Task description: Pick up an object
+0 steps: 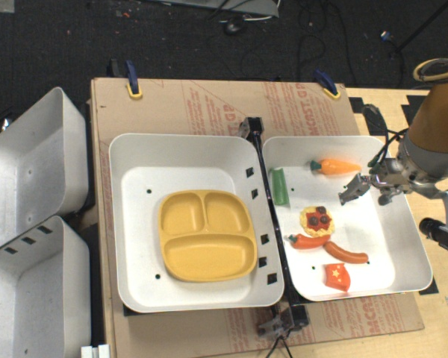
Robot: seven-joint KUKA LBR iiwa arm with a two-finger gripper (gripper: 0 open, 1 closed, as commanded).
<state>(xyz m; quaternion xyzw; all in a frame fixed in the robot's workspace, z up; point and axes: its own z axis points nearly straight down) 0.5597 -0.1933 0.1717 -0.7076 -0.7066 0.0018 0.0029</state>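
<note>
Carrot (339, 167) laid left-right, green end left, gripper (364, 187) just beside it, finger spread not discernible, pizza (317, 220) and sausage (346, 253) seen below.

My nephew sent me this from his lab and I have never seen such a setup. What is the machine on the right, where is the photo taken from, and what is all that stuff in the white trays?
One camera fixed above a bench looks down at a slant. The grey and orange shape at the right is a robot arm; its gripper hangs over the right bin and nothing shows between its fingers. Its job is to pick up an object. That bin holds toy food: a carrot, a green stick, a small pizza, a red chili, a sausage and a red piece. The left bin holds a yellow divided plate.
</note>
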